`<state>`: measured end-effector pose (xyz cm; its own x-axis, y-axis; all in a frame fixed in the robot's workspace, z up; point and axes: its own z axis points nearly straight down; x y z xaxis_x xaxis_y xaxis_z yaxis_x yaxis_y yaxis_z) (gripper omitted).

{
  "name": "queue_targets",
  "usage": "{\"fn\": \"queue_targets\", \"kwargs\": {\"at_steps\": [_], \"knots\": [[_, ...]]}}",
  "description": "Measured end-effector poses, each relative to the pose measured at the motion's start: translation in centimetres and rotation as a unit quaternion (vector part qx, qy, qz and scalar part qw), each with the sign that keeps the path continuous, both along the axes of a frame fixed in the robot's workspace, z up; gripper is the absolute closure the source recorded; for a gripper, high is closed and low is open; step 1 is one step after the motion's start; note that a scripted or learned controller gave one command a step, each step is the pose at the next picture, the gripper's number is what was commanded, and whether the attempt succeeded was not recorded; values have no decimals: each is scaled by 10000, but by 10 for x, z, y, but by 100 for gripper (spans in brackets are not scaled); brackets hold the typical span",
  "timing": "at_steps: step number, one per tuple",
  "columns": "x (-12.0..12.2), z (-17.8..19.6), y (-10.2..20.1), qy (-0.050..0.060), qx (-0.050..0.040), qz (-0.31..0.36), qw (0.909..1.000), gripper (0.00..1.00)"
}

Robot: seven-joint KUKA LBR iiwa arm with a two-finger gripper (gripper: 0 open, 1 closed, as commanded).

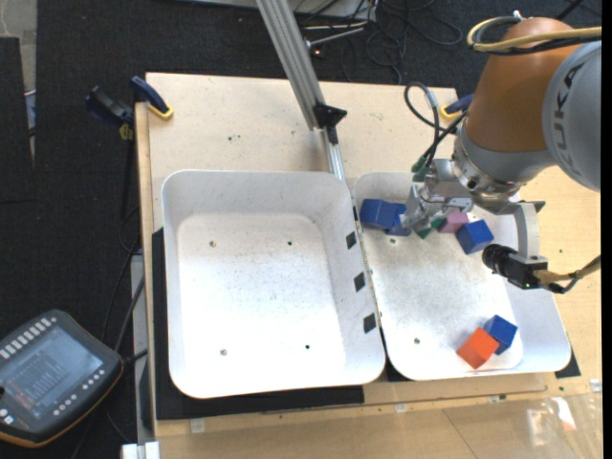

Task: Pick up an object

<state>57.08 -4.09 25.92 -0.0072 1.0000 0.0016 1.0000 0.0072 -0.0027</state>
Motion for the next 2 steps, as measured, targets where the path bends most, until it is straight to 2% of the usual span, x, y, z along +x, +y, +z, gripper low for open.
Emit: {"fn": "queue_targets", "kwargs": {"at_steps": [1,2], "knots": [[-18,-17,52,1,2,4,10000,100],[-25,-12,101,-12,0,6,10000,100]]}}
